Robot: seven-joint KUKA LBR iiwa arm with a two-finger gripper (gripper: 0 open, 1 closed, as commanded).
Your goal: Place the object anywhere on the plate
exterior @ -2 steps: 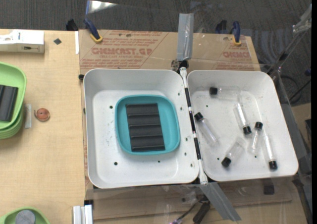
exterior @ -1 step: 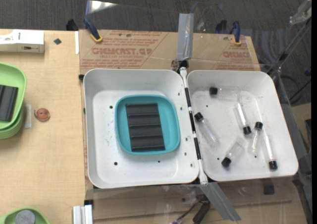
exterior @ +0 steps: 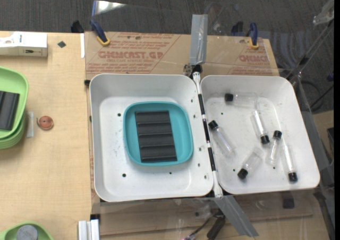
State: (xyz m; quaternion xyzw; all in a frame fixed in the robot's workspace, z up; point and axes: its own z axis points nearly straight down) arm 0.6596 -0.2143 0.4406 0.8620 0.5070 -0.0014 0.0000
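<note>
We see a teal plate in the left bin, and clear capped tubes lie scattered in the right bin. We cannot tell the hand's state.

A green tray is cut off by the left edge. A green lidded container is clipped at the bottom-left corner. Clear tubes are barely made out against the right bin.
</note>
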